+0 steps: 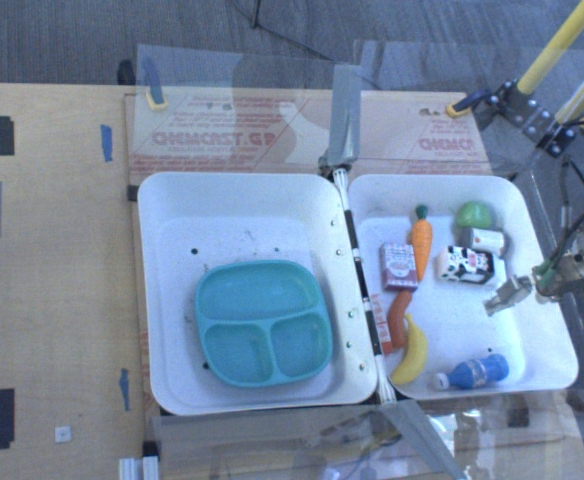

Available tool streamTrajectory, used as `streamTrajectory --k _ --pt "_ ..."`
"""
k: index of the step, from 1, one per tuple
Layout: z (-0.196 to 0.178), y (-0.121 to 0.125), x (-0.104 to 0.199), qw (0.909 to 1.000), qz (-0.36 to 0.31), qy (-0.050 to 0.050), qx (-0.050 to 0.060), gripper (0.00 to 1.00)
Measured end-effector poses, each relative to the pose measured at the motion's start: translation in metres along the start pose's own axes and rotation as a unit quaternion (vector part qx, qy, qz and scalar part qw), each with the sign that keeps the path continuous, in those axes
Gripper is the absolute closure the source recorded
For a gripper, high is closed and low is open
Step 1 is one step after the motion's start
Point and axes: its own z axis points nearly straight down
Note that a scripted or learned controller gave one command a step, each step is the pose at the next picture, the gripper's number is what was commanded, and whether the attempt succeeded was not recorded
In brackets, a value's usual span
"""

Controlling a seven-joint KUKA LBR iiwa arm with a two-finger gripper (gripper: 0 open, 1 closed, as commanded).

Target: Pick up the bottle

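Where the right bin's (547, 358) near edge runs, we note the bottle (475, 372) lying flat, banana (410, 355) beside it, open floor above. Gripper (512, 293) at right edge; finger spread unreadable.

Lab: taped bench (52, 268) (two bins (162, 208))

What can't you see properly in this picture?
- End effector, camera view: blurry and small, so whether it is open or shut is unclear.
- Bottle: label too small to read.
- Pink carton: print too small.
- Arm: cut off by the right edge.
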Motion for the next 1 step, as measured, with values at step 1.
streamTrajectory --k 1 --pt "0.1004 0.0087 -0.0213 0.9996 0.03 0.0 0.0 0.0"
